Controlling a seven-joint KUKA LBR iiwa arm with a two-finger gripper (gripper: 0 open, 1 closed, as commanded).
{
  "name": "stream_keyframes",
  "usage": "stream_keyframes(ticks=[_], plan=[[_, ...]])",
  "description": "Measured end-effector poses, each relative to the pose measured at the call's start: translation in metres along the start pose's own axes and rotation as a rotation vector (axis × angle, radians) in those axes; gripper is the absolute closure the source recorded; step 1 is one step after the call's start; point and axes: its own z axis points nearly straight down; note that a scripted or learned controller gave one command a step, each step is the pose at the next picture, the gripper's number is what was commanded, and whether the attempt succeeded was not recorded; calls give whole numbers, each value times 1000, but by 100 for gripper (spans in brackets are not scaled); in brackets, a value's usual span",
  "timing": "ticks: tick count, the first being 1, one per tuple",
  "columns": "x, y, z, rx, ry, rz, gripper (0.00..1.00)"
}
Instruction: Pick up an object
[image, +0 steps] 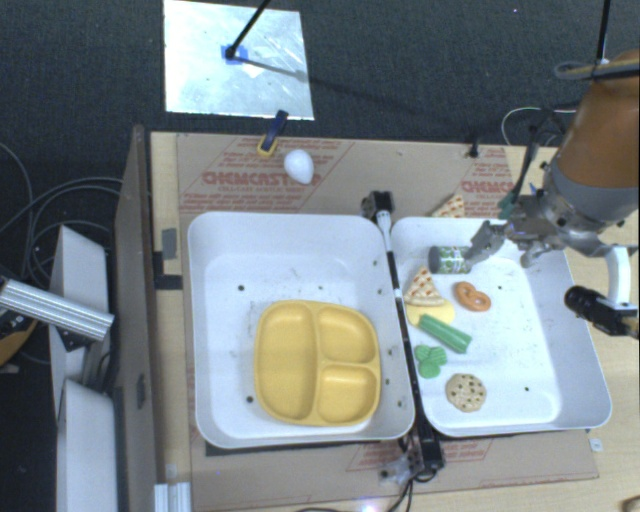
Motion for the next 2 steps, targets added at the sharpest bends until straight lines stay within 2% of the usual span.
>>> stream_keyframes(ticks=[1,2], plan=[[-17,79,184,1,-1,-2,0],[-31,105,192,-4,0,-2,0]])
